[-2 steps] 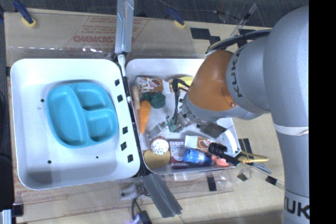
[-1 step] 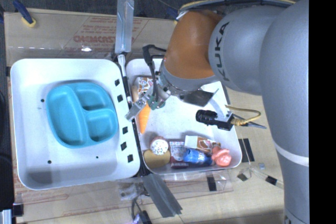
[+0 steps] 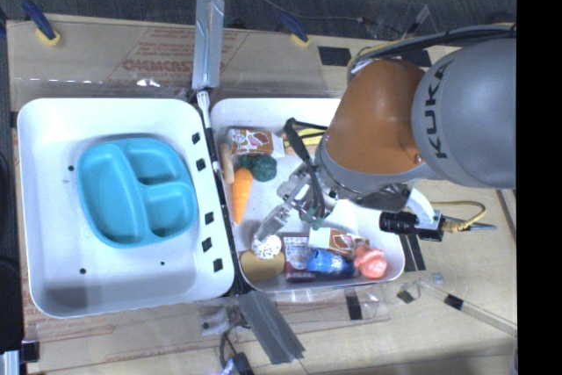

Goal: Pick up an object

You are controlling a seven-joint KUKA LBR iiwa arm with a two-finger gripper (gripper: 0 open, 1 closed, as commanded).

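Orange carrot [image 3: 241,191] lengthwise by right bin's left wall, among small objects [image 3: 329,259].

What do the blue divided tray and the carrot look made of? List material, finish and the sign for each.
Blue divided tray: probably moulded plastic, smooth and slightly glossy, with even colour and rounded compartment edges.
Carrot: likely plastic or rubber toy, matte, flat uniform orange; too small to say which.

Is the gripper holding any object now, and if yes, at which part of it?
Nothing is held: the gripper is open above the right bin floor, near the carrot.
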